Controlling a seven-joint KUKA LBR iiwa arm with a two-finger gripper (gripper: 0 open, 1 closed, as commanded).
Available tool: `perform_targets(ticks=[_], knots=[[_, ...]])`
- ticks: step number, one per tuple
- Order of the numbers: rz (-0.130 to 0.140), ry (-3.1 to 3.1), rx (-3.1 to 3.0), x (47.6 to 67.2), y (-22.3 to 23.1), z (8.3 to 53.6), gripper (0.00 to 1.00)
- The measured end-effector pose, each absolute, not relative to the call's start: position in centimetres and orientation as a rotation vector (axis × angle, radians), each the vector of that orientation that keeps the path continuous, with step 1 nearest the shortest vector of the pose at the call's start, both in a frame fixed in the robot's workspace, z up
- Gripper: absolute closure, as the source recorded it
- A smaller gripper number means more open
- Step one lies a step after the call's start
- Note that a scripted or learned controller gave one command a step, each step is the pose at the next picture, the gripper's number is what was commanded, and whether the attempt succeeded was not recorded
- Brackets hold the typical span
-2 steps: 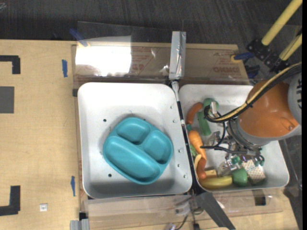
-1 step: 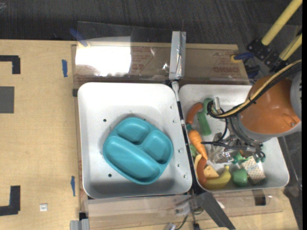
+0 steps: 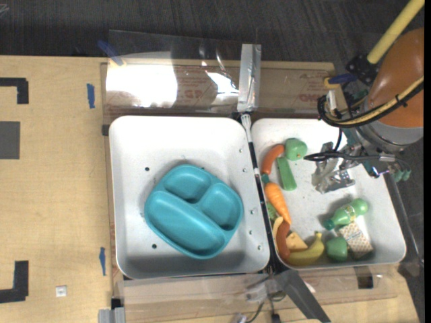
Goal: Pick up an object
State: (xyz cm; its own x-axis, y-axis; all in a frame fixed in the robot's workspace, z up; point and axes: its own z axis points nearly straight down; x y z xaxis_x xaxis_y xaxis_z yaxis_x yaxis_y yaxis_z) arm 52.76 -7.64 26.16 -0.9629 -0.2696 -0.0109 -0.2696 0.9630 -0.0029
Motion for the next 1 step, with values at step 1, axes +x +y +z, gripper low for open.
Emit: perform_targets(ticks=[1], knots=[[-0.005, 3.069, -0.624, 54.77, -14.92, 30.64, 1.00]])
